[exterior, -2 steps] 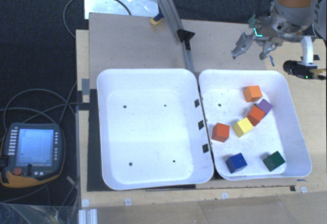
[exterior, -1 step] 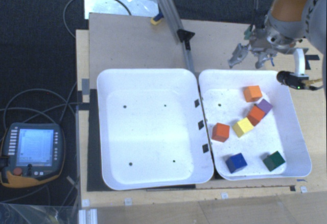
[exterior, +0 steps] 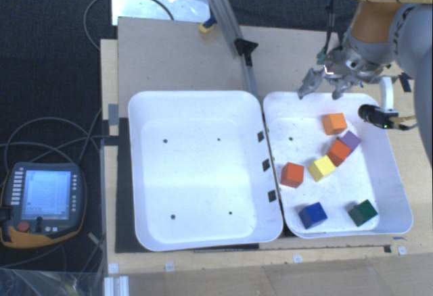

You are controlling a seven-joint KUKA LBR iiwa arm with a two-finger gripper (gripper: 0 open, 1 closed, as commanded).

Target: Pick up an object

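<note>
Blocks in right bin (exterior: 379, 220), seven total, none held.
Count: three orange — one (exterior: 334, 124) near the far wall, one (exterior: 338, 151) mid-bin, one (exterior: 292, 174) toward the divider; one each purple (exterior: 350, 140), yellow (exterior: 322, 167), blue (exterior: 313, 214), green (exterior: 362, 212). Purple touches the middle orange, which touches yellow; part of that orange is hidden under purple. Gripper (exterior: 325, 86) hovers at the bin's far rim, fingers spread apart, nothing between them. Left bin (exterior: 142, 153) sits alongside. Handheld control unit (exterior: 42, 203) lies off the bench at left; metal pole (exterior: 220, 4) crosses the board behind the bins.
</note>
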